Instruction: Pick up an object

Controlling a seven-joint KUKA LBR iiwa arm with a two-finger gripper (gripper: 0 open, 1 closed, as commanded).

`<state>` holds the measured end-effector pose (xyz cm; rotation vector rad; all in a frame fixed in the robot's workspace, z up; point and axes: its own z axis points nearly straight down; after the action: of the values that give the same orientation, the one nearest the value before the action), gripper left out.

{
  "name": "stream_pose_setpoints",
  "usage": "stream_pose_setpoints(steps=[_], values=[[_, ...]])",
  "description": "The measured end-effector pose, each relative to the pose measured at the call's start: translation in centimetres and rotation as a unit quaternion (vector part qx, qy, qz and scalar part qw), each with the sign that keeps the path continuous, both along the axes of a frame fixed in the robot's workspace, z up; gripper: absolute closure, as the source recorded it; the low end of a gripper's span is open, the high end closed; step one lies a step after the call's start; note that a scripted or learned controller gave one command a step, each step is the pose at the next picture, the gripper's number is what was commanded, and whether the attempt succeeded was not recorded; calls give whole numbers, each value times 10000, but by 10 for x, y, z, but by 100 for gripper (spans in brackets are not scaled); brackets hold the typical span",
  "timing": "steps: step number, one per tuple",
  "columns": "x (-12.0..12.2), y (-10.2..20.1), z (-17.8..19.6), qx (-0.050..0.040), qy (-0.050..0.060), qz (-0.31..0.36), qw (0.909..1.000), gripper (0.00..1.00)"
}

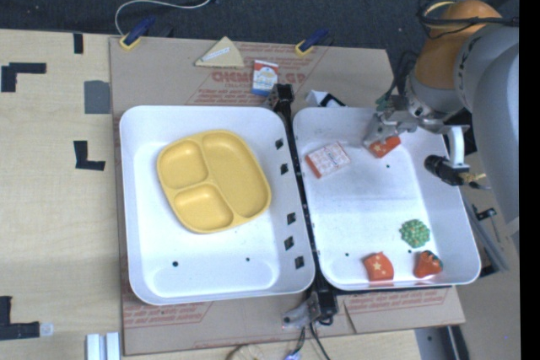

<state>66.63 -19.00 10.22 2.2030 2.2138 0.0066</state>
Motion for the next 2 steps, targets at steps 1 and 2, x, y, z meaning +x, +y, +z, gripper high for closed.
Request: stream_pose_setpoints(steps=[1, 2], values=[[0, 0, 0, 0, 4, -1, 10000, 0], [-6, -34, -15, 34, 59, -18, 10000, 0]])
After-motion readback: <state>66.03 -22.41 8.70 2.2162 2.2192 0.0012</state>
